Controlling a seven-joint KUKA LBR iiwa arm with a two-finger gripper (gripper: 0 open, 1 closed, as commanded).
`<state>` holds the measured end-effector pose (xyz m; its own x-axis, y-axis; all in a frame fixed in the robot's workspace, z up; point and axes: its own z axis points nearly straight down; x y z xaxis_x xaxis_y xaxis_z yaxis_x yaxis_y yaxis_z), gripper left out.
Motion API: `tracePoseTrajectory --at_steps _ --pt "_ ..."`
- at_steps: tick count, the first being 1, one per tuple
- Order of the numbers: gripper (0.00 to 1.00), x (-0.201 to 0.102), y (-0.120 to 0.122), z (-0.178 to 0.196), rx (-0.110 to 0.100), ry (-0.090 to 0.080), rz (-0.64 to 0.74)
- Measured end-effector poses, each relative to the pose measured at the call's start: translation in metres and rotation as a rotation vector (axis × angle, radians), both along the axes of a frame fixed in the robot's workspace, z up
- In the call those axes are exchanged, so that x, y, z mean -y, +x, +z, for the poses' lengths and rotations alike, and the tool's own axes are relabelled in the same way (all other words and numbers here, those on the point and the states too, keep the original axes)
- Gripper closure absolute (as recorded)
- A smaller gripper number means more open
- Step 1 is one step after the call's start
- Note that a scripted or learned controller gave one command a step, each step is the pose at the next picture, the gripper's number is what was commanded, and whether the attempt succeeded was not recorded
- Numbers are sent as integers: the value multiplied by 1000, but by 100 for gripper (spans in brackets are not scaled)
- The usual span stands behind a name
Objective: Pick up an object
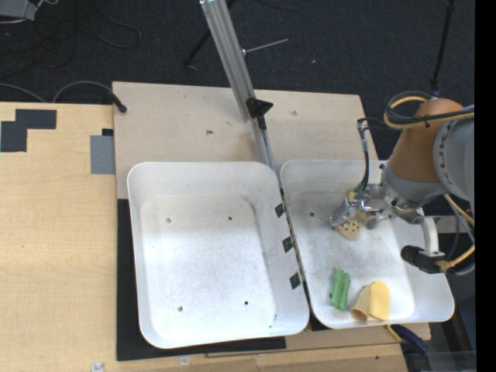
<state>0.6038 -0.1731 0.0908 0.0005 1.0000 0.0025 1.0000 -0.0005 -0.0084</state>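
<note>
The gripper (350, 217) is low in the right bin (325, 184), its metal fingers pointing toward the view's left, and their tips are at a small tan piece (350, 229) dotted with dark holes. The piece lies just under and against the fingertips, but the view is too coarse to show whether the jaws are spread or closed, or whether the piece sits between them; it appears to rest on the bin floor. Behind the gripper, the grey arm (453, 157) with its orange band (418, 142) reaches in from the right. Nearer the front edge of the same bin lie a slim green object (340, 288) and, just beside it, a yellow block (379, 299) touching a tan cone-like piece (362, 305). The left bin (155, 188) sits alongside, sharing the middle divide.
</note>
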Motion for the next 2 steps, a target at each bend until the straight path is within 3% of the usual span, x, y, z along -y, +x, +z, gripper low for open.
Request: tracePoseTrajectory --at_steps 1,2 --pt "0 0 0 0 5 -1 -2" --pt "100 1 -1 10 4 0 -7"
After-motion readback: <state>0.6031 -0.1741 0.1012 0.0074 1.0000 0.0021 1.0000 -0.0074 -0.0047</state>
